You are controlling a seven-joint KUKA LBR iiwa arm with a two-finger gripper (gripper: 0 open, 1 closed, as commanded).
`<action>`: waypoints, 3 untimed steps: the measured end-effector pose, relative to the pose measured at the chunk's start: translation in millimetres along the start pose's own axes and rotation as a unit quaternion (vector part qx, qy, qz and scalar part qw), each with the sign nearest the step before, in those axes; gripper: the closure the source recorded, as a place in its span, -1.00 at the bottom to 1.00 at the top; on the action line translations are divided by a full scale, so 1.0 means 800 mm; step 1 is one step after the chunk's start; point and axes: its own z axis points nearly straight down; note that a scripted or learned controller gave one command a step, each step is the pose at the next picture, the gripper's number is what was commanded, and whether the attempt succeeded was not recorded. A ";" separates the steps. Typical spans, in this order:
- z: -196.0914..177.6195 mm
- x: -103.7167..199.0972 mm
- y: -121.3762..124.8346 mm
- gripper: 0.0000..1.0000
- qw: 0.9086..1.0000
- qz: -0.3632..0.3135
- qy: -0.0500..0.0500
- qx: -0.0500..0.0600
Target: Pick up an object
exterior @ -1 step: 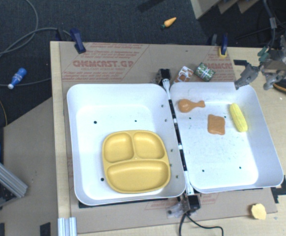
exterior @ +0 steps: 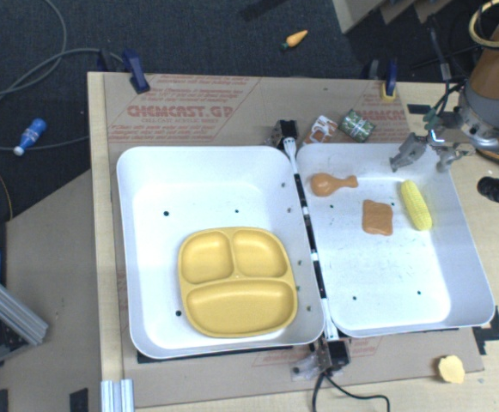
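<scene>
The surface (exterior: 189, 110) is a flat brown board with red print, and it carries two shallow white plastic bins side by side. The left bin (exterior: 146, 187) has smooth glossy walls and holds a yellow plate (exterior: 236, 281) with rounded corners, divided into three compartments, two small ones at the far side and one wide one at the near side.

The right bin (exterior: 404, 290) holds three toy foods near its far edge. A corn cob (exterior: 416, 204) is yellow with a bumpy surface; its long axis runs from the far edge toward the near edge, slightly tilted. Beside it, apart, lies a brown chunky piece (exterior: 377, 217), roughly square. A tan drumstick (exterior: 330, 183) lies with its thin end pointing to the right side of the bin.

The pincer (exterior: 428, 148) is of grey metal, above the far right corner of the right bin, just beyond the corn cob. Its two fingers are spread apart and nothing is between them.

A small crumpled can (exterior: 357, 125) lies on the board behind the right bin.
</scene>
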 end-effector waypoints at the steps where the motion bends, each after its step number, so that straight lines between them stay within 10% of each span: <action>1: 0.085 0.026 -0.027 -1.00 1.000 -0.001 -0.002 -0.008; 2: 0.104 0.063 -0.069 -1.00 1.000 -0.001 0.001 0.000; 3: 0.090 0.061 -0.066 1.00 1.000 0.000 0.000 -0.002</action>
